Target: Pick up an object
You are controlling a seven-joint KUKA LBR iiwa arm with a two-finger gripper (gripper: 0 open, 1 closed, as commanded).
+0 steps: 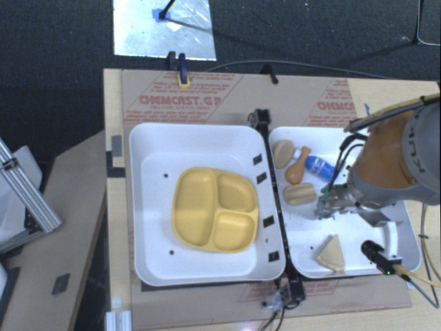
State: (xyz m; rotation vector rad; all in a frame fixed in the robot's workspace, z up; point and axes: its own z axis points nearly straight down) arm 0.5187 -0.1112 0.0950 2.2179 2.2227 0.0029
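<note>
Pincer (325, 209) sits low in the right bin (406, 254), near that bin's middle, hanging from the grey wrist that comes in from the right. Its tips are dark and blurred against the bin floor; I cannot tell how it is set, and nothing is visibly held.

Nearest candidate: a tan bread-roll-like piece (299, 194), just to the left of the pincer, possibly touching it. Its long axis runs roughly left-right across the bin, parallel to the bin's near edge. Judgement: a short shift toward the divider would put the pincer over it, closing across the short width.

Other items in the right bin:
- blue and white bottle (319, 165), toward the far edge, lying tilted; smooth plastic, likely slippery.
- orange drumstick-shaped toy (297, 167) with a pale knob, beside the bottle, long axis slanted.
- rounded beige lump (282, 153) at the far-left corner.
- pale wedge (331, 254), triangular, near the near edge; matte, looks soft.

Left bin (148, 185) carries a yellow divided plate (215, 208), glossy moulded plastic with three compartments.
</note>
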